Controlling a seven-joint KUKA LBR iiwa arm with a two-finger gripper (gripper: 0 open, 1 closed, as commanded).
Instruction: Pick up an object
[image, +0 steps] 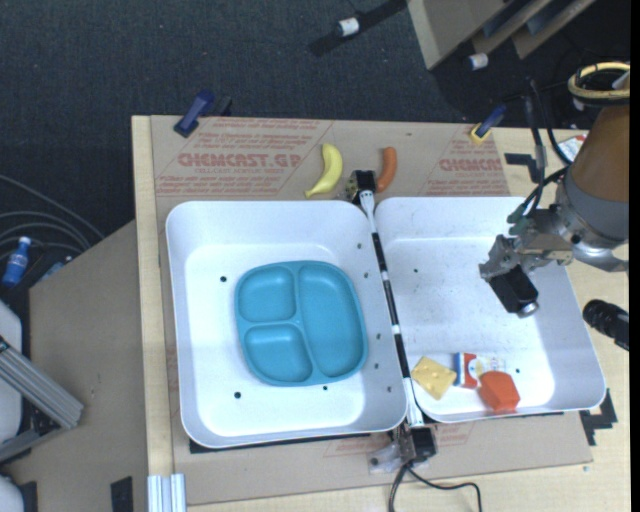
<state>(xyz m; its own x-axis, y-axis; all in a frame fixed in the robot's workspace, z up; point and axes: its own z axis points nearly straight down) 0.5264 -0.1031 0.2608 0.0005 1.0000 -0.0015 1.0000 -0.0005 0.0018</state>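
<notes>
Hovering over the view's right-hand bin (560, 235), the pincer (500, 262) cannot be told as apart or together. Nearer the camera than the pincer, by that bin's near rim, lie 3 small things close together: a yellow wedge (433, 377), a red-white-blue packet (465, 368) and an orange-red block (499, 390). Well to the pincer's view-left, the other bin (200, 250) holds a blue divided plate (300, 322).

Right edge chops off the arm (600, 180), so idk abt the rest of it. The small red/white/blue packet (466, 368) in the right bin (440, 300) has print way too tiny to read, can't ID it tbh. The cables (40, 210) run out of frame on the left too.
</notes>
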